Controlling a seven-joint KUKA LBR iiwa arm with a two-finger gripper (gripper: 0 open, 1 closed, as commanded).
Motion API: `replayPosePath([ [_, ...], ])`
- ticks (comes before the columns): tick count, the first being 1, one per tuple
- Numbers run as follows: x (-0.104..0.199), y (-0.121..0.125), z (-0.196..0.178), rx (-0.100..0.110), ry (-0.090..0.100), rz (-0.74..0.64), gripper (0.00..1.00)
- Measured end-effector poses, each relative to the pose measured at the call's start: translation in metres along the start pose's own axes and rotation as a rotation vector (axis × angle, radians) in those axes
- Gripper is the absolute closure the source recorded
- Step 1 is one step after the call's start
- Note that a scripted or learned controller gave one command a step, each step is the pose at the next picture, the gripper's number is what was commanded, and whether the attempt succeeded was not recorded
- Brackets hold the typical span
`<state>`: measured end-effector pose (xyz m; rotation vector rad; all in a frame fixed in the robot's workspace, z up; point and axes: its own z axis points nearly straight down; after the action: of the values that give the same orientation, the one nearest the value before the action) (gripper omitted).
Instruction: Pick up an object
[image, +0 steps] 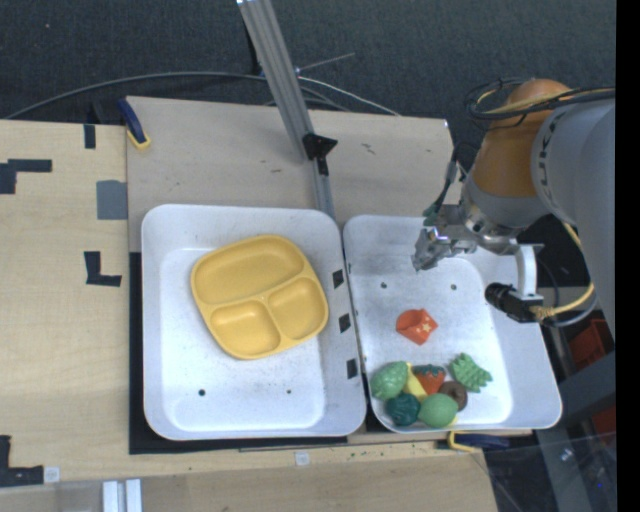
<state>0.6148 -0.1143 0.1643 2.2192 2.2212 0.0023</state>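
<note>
orange-red block (417, 324), small and faceted with a pale speck on top, lies alone mid-floor of the right bin (520, 370), apart from everything else. the other candidates are clumped at that bin's near edge: a light green lumpy piece (390, 379), a red-orange piece (430, 378), a dark teal piece (404, 408), a round green ball (437, 410), a brown bit (457, 392) and a spiky green piece (470, 372) a little off to the right. they touch or overlap, so the shapes are hard to separate.

both bins are shallow, white and speckled, side by side on a pale wood bench (60, 330) with dark carpet behind. the left bin (160, 300) holds a yellow three-compartment plate (260, 295). a grey metal post (290, 100) slants down to the seam between the bins.

gripper (432, 248) sits above the far-left part of the right bin, up from the orange-red block and not touching it. nothing visible between the fingers; can't tell how far apart they are from this angle. black cable (505, 298) hangs beside the wrist.
</note>
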Motion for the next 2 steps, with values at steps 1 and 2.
replayPosePath([
  [1,0.0,0.001,-0.053,-0.001,0.0,-0.001,1.0],
  [2,0.065,-0.003,-0.053,0.004,0.002,-0.007,1.0],
])
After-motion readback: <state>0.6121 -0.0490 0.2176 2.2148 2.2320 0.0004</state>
